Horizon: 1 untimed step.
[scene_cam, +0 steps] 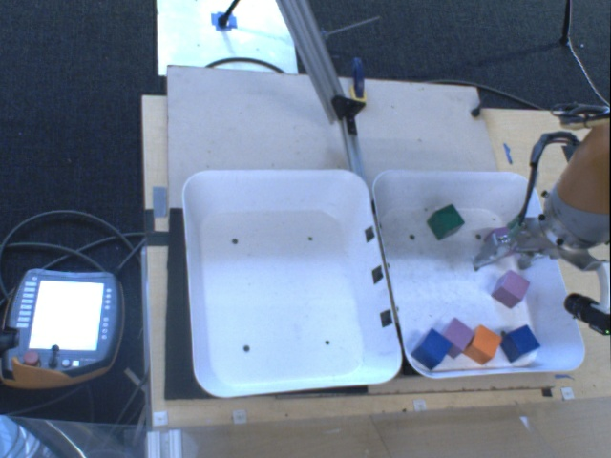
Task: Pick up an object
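Dark carpet surrounds a pale wooden bench [286,122] that carries two shallow white bins side by side, the left bin [277,284] bare and the right bin [420,256] holding six small blocks. From the right the grey arm [582,198] reaches over the right bin, its gripper [495,248] low near the middle of the far side; I cannot tell how it stands, open or closed. A green block [445,221] lies just left of it, a purple block [511,288] just below it, and along the near wall sit a blue block [431,347], a second purple block [459,335], an orange block [482,343] and another blue block [519,343].
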Each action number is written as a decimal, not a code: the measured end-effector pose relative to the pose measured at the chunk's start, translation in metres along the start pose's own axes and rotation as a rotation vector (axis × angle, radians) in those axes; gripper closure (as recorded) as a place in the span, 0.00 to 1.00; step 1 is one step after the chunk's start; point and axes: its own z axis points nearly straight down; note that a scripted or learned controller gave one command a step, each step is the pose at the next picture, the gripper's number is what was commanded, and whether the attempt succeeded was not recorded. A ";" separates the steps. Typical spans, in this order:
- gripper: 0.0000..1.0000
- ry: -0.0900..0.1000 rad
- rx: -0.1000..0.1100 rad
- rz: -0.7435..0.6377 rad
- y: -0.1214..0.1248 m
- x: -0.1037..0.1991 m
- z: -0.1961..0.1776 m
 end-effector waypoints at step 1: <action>1.00 -0.002 -0.007 -0.001 0.002 -0.001 -0.014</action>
